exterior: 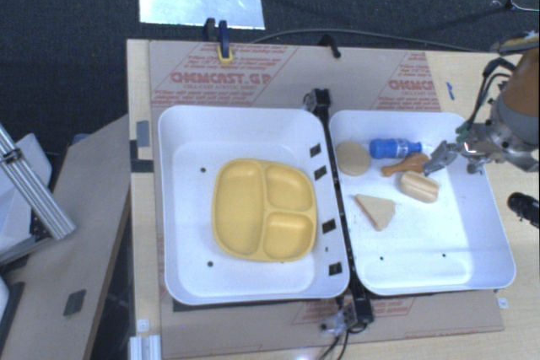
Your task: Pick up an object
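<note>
Approach step: gripper [440, 158] hangs just right of the bread roll [419, 186], fingers apparently parted, holding nothing. Next, you lower onto the roll.

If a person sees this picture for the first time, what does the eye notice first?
The yellow divided plate stands out, lying alone in the left bin. In the right bin a small cluster lies near the far wall: a blue bottle, a tan disc and a tan wedge. The gripper hangs over that bin's right side.
</note>
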